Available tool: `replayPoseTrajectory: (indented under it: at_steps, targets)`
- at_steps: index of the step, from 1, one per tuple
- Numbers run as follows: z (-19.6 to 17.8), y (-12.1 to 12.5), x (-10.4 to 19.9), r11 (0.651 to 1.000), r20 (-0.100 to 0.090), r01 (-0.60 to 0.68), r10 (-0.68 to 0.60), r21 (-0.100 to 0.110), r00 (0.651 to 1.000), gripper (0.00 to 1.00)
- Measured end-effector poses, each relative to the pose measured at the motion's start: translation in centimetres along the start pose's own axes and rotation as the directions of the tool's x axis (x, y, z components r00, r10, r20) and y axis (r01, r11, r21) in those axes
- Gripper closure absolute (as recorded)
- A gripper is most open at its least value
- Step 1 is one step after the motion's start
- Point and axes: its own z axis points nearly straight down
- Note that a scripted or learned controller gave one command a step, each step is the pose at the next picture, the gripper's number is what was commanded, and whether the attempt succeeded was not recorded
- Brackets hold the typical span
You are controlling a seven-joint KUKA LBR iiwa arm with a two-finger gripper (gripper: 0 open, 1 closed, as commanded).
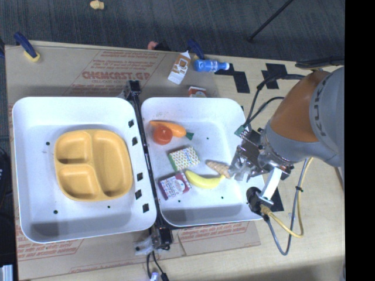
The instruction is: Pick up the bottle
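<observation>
Beyond the far wall of the right bin (176, 105), out on the cardboard, lies the bottle (208, 66), a small blue thing on its side with its long axis running roughly along that wall, cap end towards the arm's side. It lies well away from the gripper (241, 167), up-view and somewhat to the left of it, with the whole depth of the bin between them. The gripper itself sits low at the bin's right edge, close beside a tan cone-like object (218, 168) and a banana (204, 180); whether its jaws are apart or closed cannot be made out at this slant, and nothing can be seen held in them. Further from the tool, across the bin floor, lie an orange carrot-like toy (167, 131) and two small printed packets (183, 157). To reach the bottle the arm would likely have to lift clear of the bin rim and travel over the far wall. Room there looks fair: a small carton (180, 67) lies just left of the bottle and a blue clamp (194, 48) just behind it, so an approach across the bottle's width from the near side seems the least crowded.
</observation>
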Motion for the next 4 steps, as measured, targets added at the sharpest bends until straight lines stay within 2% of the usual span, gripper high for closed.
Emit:
replayPoseTrajectory:
  at_steps: [1,2,3,4]
  targets:
    - [0.2,-0.9,1.2,0.986,-0.001,0.168,-0.168,0.002,0.986,1.0]
    - [0.7,-1.8,2.4,0.952,-0.001,0.305,-0.305,0.002,0.952,1.0]
    - [0.8,0.0,0.0,0.961,0.001,0.277,-0.277,-0.003,0.961,1.0]
    - [1.1,0.3,-0.4,0.815,0.0,0.579,-0.579,0.0,0.815,1.0]
